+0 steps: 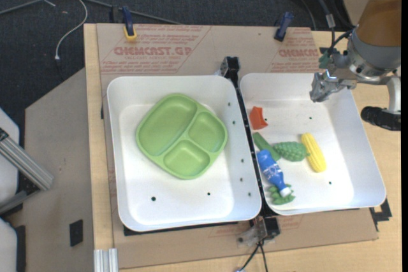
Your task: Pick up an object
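Table carries two white bins. Landmark: right bin. Left bin sits touching its left wall and holds a green divided plate. Arm hangs over the right bin's far right corner; gripper sits above bare floor near the far wall; can't tell how the jaws stand, nothing visibly in them. Inside right bin: blue bottle along the left wall, yellow corn mid-floor, green spiky toy just left of the corn, orange piece near the left wall, farther back.
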Robot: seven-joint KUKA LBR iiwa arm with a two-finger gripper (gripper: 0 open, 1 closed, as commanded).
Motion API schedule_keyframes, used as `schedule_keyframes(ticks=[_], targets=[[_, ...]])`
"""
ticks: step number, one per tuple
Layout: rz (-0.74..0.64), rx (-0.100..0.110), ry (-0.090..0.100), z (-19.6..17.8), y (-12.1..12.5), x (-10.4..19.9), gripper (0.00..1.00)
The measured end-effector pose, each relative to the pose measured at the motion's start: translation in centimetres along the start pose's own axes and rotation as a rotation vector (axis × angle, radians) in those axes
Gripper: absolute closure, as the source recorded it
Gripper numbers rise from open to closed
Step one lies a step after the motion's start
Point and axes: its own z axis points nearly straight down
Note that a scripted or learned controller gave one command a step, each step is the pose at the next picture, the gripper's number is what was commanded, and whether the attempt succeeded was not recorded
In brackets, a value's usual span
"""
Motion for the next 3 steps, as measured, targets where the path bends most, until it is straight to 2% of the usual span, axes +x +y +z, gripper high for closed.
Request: schedule_keyframes(ticks=[1, 2, 3], targets=[[-0.001, -0.001, 0.0, -5.8, 0.2, 1.0, 1.0], [-0.002, 0.01, 0.004, -5.0, -1.0, 5.1, 1.0], [-0.003, 0.01, 0.004, -4.9, -2.2, 9.7, 1.0]])
